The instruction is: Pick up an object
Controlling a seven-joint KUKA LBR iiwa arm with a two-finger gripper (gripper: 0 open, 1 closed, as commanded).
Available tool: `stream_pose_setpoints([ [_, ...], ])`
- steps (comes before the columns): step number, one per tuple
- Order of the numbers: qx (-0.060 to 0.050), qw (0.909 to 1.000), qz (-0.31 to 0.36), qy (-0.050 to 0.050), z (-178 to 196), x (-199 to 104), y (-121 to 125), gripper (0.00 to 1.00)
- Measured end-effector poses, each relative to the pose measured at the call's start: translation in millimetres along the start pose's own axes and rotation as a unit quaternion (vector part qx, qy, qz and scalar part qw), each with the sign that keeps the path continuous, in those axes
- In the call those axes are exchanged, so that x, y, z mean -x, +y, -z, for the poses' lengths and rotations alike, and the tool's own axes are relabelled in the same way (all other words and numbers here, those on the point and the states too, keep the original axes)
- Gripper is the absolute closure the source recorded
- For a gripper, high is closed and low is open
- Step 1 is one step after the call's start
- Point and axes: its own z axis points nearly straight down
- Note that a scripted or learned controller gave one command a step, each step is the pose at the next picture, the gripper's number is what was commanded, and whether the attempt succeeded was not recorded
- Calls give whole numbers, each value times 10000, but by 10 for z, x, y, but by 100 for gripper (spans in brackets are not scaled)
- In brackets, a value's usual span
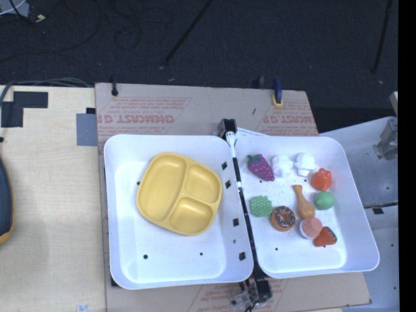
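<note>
Whether the end effector is open, closed or gripping anything cannot be told, so places are given here by the bins and by the things' neighbours. Two white bins sit side by side on a sheet of cardboard [195, 109], which lies on the pale wood counter [45, 207]. The left bin [123, 252] holds a yellow divided plate [179, 192], lying flat and turned at a slant, towards the bin's far half. The right bin [354, 252] holds a scatter of small toy foods, any of which could be picked up. A purple bunch of grapes [260, 168] lies near the far left corner, close to the wall shared with the left bin. Beside it, along the far side, are a white lumpy piece [283, 165] and a second white piece [304, 163]. An orange-red pepper [321, 179] lies just nearer than that second piece, with a green ball [324, 201] next to it. A tan drumstick [303, 202] lies beside the green ball. A green knobbly piece [260, 205] sits near the shared wall, and a brown doughnut [283, 218] lies just beside it. A pink round piece [311, 227] touches a red strawberry [325, 237] at the near end of the cluster. A blue clamp [277, 91] stands at the far edge of the cardboard.
</note>
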Motion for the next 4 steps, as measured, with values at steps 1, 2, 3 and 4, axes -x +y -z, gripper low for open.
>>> stream_pose_setpoints([
  [1,33,10000,35,-3,338,15,5,100],
  [2,-8,10000,-16,-1,-282,826,-1,100],
  [3,18,10000,15,3,-240,639,3,100],
  [4,35,10000,16,-3,69,581,2,100],
])
